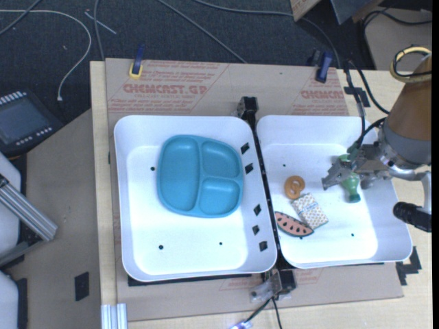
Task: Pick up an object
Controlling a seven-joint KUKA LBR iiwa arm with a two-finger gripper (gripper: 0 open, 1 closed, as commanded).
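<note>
The right bin point(343, 247) holds several small objects. An orange ring point(295, 186) lies left of centre. Just below it is a checked packet point(311, 210), and a watermelon slice point(293, 225) rests near the bin's left wall. A small green object point(352, 190) sits in the right half. My gripper point(345, 172) hangs directly over that green object, reaching in from the right, and its body hides the object's upper part. Whether the two touch is unclear.
A blue divided plate point(200, 175) lies in the left bin point(137, 204). A black divider with clips point(252, 177) runs between the bins. Cables trail over the dark floor behind the bench. A black part point(411, 214) juts in at the right.
</note>
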